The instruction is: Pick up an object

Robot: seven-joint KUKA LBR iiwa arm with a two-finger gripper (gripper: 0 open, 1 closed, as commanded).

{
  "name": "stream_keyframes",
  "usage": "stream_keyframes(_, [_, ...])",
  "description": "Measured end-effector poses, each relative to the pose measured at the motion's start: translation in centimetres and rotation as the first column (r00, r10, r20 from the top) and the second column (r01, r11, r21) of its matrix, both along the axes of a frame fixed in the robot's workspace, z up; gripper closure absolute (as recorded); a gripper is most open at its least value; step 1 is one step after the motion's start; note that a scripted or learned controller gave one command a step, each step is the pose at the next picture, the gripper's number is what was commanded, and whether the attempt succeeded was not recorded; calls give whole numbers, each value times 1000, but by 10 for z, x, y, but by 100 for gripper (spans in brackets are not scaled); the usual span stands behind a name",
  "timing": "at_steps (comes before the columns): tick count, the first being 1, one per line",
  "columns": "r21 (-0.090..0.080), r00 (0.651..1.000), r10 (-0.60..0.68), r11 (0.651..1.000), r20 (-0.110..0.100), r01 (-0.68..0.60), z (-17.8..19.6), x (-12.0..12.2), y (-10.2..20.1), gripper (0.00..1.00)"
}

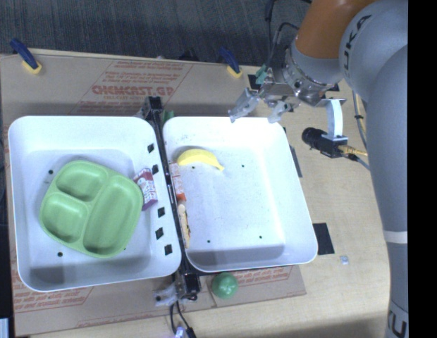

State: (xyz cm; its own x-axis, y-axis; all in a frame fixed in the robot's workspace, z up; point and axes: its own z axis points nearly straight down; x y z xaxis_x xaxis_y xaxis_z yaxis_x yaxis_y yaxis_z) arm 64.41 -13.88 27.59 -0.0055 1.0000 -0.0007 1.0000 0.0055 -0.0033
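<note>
Banana [199,159] lay in the right bin [296,210], near its far left corner, and we saw it at about seven o'clock from the tool [259,110]. We found the tool above the bin's far rim, fingers spread apart and holding nothing.

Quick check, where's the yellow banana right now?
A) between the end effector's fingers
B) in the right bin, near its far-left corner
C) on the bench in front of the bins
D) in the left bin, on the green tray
B: the yellow banana lies on the floor of the right white bin, up near its far-left corner, well apart from the end effector, which hangs over that bin's far rim.
</note>
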Motion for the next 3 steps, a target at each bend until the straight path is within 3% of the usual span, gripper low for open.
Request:
stream_keyframes(1, [0,1000,0,1000,-3,0,-183,11,-52,0])
stream_keyframes(2, [0,1000,3,1000,-1,-3,-171,12,-52,100])
stream_keyframes(3, [0,1000,-1,1000,2,1,-88,-91,-51,100])
